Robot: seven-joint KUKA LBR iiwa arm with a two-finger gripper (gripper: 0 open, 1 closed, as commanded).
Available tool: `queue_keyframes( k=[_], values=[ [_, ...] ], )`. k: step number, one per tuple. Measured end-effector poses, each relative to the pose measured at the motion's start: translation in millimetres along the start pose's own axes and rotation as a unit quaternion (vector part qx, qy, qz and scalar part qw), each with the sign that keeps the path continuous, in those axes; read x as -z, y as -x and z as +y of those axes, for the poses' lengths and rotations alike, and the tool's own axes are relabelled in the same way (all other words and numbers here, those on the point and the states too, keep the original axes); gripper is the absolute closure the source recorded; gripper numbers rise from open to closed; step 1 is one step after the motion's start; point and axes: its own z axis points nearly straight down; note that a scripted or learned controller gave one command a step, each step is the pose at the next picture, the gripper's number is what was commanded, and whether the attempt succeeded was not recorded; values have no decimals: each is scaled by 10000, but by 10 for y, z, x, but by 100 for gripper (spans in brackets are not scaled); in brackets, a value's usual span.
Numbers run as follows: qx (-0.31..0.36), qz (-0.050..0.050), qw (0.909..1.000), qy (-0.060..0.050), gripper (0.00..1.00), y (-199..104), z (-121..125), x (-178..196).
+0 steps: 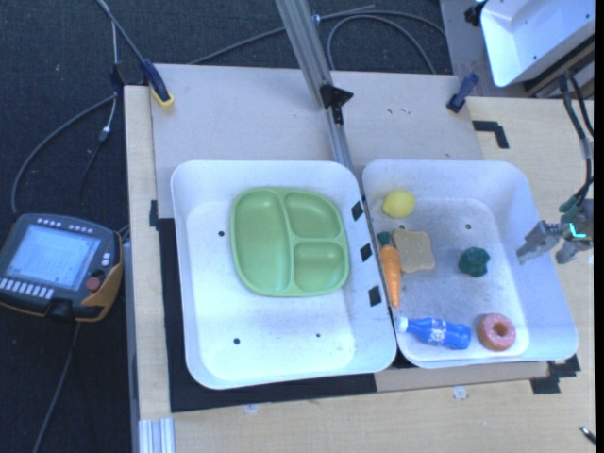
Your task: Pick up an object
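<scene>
The right bin [444, 170] holds a yellow lemon [399, 204], a tan bread slice [413, 251], an orange carrot [391, 274], a dark green broccoli piece [474, 261], a blue bottle [436, 332] lying on its side and a pink donut [496, 331]. My gripper [552, 243] hovers over the right rim of this bin, to the right of the broccoli. It is open, with nothing between its fingers [530, 242].
The left bin [193, 253] holds a green divided plate [289, 242]. A metal pole [311, 45] slants down to the gap between the bins. A teach pendant [57, 267] lies on the floor at the left. Clamps sit at the bench's back corners.
</scene>
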Motion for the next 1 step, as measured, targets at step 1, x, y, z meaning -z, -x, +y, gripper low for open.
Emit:
queue_keyframes(
  k=[1],
  values=[
    [3,-2,10000,9,0,0,5,7]
  ],
)
